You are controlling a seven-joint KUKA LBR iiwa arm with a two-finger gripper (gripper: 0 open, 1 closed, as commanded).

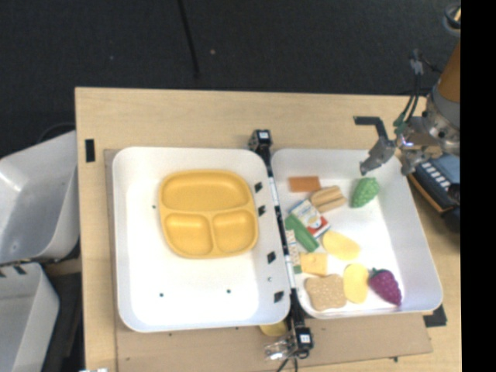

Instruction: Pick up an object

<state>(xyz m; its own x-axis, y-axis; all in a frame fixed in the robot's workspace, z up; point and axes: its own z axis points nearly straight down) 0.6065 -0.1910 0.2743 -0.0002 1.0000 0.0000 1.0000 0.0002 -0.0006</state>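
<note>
So the hand (pixel 375 160) is hanging over the far end of the right bin (pixel 411 231), just above the green toy veggie (pixel 364 192). It's got nothing in it, and I honestly can't tell if it's open or closed. The other toy foods sit piled near the bin's left side. The yellow divided plate (pixel 208 211) sits in the left bin (pixel 132 285) on the tabletop (pixel 155 115).

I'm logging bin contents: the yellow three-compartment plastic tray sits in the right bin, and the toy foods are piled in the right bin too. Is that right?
Not quite. The camera view shows the yellow three-compartment plastic tray in the left white bin, not the right one. The toy foods, such as the purple grape bunch, do lie in the right white bin.
</note>
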